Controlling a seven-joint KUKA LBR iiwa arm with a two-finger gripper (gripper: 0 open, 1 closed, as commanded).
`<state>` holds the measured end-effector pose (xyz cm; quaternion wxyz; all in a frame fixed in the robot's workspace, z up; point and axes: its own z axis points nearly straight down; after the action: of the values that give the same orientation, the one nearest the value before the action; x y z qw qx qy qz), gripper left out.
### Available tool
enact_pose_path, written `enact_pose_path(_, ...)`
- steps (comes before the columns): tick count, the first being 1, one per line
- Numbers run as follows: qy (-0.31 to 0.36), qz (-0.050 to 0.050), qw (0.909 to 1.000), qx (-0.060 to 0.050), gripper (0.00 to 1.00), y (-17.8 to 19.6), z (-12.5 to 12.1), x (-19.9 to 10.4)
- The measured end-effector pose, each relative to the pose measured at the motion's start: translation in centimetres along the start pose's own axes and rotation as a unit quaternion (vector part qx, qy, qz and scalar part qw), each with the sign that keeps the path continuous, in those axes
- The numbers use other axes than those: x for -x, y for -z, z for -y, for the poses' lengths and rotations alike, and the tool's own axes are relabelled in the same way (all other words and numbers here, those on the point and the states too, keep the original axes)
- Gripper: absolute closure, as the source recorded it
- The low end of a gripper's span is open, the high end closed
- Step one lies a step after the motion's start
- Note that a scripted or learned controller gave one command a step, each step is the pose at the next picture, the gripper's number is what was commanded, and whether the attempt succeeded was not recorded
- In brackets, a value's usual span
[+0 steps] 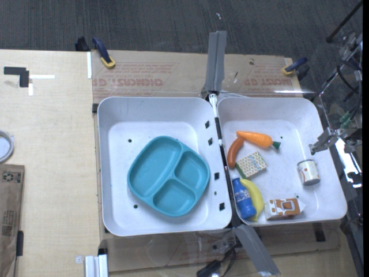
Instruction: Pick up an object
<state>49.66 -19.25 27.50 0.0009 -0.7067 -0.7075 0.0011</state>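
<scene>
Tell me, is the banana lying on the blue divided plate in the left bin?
No, the banana lies in the right bin beside the blue bottle, while the blue divided plate sits apart in the left bin.

A roll of tape (pixel 4 148) lies at the frame's left edge on the desk (pixel 46 126), a brown paper bag (pixel 11 209) below it. Two blue-yellow clamps (pixel 104 53) (pixel 295 68) grip the cardboard (pixel 155 74) at top.

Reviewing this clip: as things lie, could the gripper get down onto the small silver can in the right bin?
Probably yes. The small silver can lies alone on bare floor of the right white bin, apart from the brown carton and patterned box. The gripper sits just above it by the bin's right wall, nothing between.
</scene>
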Motion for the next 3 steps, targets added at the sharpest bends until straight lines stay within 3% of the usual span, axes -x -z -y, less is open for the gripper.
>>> enact_pose_path(1, -0.076, 0.001, 0.9971, 0.001, 0.0, 2.0, -2.6, 3.0)
enact_pose_path(2, -0.049, 0.0, 0.9988, 0.0, 0.0, -11.0, -3.7, 0.9)
enact_pose_path(3, -0.011, -0.004, 0.9999, -0.001, 0.0, -18.5, -2.2, 1.3)
